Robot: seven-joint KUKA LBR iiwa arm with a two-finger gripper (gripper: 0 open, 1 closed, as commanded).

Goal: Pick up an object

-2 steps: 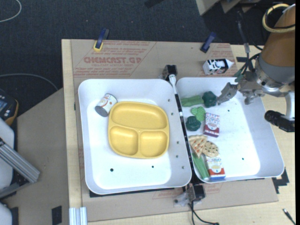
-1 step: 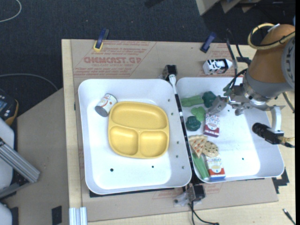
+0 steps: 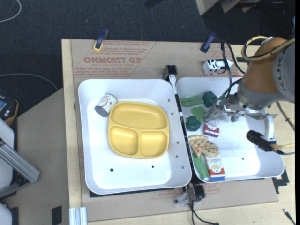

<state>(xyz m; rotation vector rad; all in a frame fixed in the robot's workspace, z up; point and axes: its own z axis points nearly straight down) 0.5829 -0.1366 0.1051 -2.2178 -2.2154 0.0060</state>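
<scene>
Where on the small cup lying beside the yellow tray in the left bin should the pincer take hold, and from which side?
The cup lies tipped on its side, its dark open end toward the lower left, close to the yellow tray. Probably best to come straight down and close across the middle of its white body, with the fingers lined up along the tray edge, since the tray crowds its right side.

My grey arm (image 3: 286, 74) wears an orange band (image 3: 262, 69) above two white bins (image 3: 136, 184), one holding a yellow divided plate (image 3: 138, 129) and a white cup (image 3: 106, 103) with a grey mouth, the other green toys (image 3: 199, 106), a red-and-white packet (image 3: 212, 127) and a tan waffle-patterned piece (image 3: 204, 147).
</scene>
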